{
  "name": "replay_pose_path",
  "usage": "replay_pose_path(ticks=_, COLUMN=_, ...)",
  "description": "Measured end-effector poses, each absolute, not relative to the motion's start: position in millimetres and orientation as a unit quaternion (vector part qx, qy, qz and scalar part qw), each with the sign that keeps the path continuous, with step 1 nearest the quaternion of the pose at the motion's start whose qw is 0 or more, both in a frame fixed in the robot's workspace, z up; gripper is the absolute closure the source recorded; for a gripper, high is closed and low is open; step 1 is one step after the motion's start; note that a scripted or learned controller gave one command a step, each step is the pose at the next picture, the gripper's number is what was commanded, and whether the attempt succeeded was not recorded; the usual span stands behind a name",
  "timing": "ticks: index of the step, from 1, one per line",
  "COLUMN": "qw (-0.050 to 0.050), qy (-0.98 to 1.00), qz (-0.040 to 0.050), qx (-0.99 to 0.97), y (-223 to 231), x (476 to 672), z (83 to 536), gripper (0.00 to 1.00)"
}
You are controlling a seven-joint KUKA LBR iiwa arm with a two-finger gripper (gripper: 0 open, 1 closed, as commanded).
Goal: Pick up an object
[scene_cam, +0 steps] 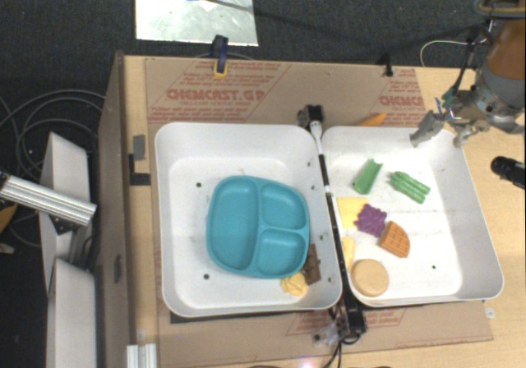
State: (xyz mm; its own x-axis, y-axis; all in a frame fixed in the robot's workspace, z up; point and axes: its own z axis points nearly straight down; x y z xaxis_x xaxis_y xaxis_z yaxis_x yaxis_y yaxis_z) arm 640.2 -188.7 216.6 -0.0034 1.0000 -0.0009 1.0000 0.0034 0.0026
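Grey metal fingers of the gripper (444,124) are spread apart and grasp nothing; it hangs above the far right corner of the right bin (477,218), probably a waiting position before it goes down. Below it lie possible objects, well apart from it: two green pieces (368,176) (408,186), a purple grape toy (372,219), a waffle (394,240) and a round bun (370,277). The left bin (185,186) holds a blue divided plate (258,226), and nothing stands in the way.

Grey metal hand (445,125), orange-banded wrist, pale looping cable (448,48) alongside
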Motion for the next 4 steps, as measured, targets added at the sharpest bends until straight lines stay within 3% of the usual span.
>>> replay_pose_path(ticks=1, qw=-0.005, qy=0.710, qz=-0.0017, qx=0.705, y=-131.0, x=582.4, z=134.1, gripper=0.00)
replay_pose_path(ticks=2, qw=-0.004, qy=0.707, qz=-0.0016, qx=0.707, y=-123.3, x=518.6, z=83.6, gripper=0.00)
replay_pose_path(ticks=3, qw=0.002, qy=0.708, qz=0.0013, qx=0.706, y=-124.0, x=523.3, z=96.8, gripper=1.00)
replay_pose_path(ticks=4, qw=0.005, qy=0.711, qz=0.0049, qx=0.703, y=-68.7, x=574.9, z=190.5, gripper=1.00)
